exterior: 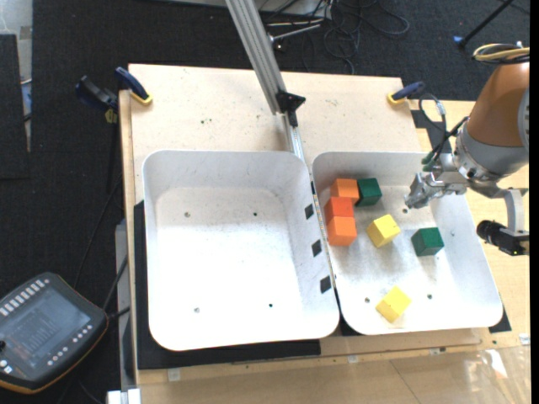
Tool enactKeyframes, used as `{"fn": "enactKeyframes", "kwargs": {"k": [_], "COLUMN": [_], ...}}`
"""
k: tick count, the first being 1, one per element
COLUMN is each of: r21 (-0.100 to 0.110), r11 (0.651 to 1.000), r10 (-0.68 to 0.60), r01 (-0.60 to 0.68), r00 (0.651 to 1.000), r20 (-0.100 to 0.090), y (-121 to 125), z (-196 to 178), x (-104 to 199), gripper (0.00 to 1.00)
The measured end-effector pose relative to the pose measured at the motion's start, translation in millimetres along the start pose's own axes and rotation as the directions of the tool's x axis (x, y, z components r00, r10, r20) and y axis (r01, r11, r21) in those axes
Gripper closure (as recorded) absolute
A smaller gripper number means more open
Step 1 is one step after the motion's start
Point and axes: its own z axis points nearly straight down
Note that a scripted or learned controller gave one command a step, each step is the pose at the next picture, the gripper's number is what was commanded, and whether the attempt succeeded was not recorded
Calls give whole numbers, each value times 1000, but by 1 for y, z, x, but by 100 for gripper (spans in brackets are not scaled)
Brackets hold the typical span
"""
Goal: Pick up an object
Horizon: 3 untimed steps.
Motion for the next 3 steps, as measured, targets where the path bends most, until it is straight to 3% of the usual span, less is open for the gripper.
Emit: {"fn": "enactKeyframes", "kwargs": {"k": [2,3], "r21": [-3,6], "r11": [1000,1000], "r10": [0,-3], "r01": [0,3], "r00": [1000,1000], "r20": [1,-3], "y": [3,-14], "z": [-111,-103], "x": [4,45], "gripper": [100,100]}}
